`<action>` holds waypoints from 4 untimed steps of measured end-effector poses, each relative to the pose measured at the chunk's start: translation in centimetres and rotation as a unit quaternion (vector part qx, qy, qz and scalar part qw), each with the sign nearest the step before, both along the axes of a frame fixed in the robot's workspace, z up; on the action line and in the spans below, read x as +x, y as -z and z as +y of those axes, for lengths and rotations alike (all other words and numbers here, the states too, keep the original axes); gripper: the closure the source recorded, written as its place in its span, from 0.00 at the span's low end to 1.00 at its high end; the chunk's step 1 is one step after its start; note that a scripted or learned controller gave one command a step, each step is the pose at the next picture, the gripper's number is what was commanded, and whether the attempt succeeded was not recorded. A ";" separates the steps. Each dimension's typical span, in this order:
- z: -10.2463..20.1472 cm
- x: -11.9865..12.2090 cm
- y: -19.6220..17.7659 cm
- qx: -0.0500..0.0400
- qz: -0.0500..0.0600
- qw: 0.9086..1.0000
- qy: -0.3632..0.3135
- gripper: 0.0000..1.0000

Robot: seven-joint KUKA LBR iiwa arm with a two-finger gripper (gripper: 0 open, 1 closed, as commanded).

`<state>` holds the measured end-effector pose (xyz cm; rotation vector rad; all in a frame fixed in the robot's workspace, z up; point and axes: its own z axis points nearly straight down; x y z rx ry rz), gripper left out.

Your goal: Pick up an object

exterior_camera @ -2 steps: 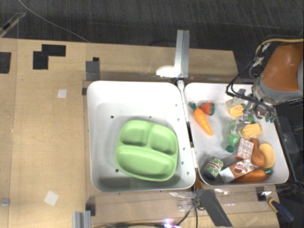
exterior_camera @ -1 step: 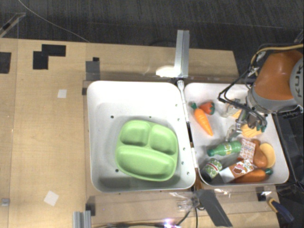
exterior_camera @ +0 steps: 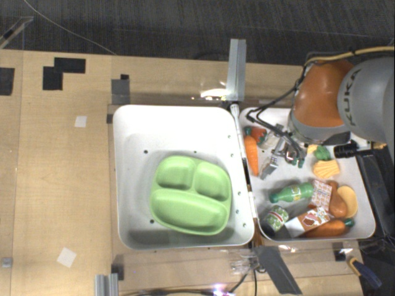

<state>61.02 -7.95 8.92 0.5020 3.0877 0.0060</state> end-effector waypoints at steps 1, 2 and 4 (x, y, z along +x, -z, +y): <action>-0.6 -5.3 -0.1 0.000 -0.002 0.995 0.096 0.00; -0.8 -3.1 -0.1 -0.001 -0.001 0.998 0.069 0.00; -0.5 -11.6 -0.2 -0.001 -0.007 0.991 0.132 0.00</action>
